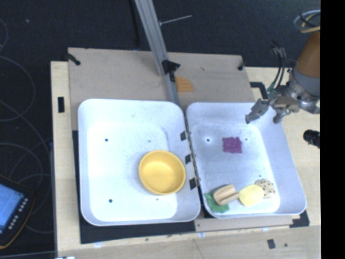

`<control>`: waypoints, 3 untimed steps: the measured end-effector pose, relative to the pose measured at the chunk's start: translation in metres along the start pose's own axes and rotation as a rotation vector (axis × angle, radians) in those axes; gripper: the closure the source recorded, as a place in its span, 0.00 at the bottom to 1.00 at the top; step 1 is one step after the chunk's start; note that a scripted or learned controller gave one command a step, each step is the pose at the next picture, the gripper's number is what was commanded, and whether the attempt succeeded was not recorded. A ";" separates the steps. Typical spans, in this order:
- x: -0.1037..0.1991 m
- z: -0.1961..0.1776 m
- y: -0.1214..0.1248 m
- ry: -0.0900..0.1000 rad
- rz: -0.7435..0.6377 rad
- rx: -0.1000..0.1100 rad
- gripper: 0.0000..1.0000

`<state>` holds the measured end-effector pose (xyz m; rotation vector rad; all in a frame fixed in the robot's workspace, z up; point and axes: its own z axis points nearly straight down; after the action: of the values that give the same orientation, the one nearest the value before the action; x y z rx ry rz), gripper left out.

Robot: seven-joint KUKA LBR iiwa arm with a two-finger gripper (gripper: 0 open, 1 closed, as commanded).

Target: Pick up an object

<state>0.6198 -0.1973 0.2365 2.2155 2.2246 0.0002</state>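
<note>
I see the fingers (266, 111) spread, holding nothing, over the right bin (280, 161) far rim. Purple block (232, 144) lies near, below-left of them; yellow bowl (161, 172) well apart, left.

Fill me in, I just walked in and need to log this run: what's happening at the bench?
A grey arm's two-finger gripper hangs open over the far right edge of the right white bin, holding nothing. In that bin lie a small purple square piece, and along the near edge a tan wooden cylinder, a yellow rounded block and a speckled beige ball. The left white bin holds a yellow bowl. Nothing is picked up yet.
</note>
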 end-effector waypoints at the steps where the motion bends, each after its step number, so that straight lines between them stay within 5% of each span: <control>1: 0.000 0.000 0.000 -0.001 0.000 0.000 0.00; 3: -0.015 0.120 -0.001 0.000 0.006 0.007 0.00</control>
<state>0.6187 -0.2121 0.1169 2.2251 2.2212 -0.0074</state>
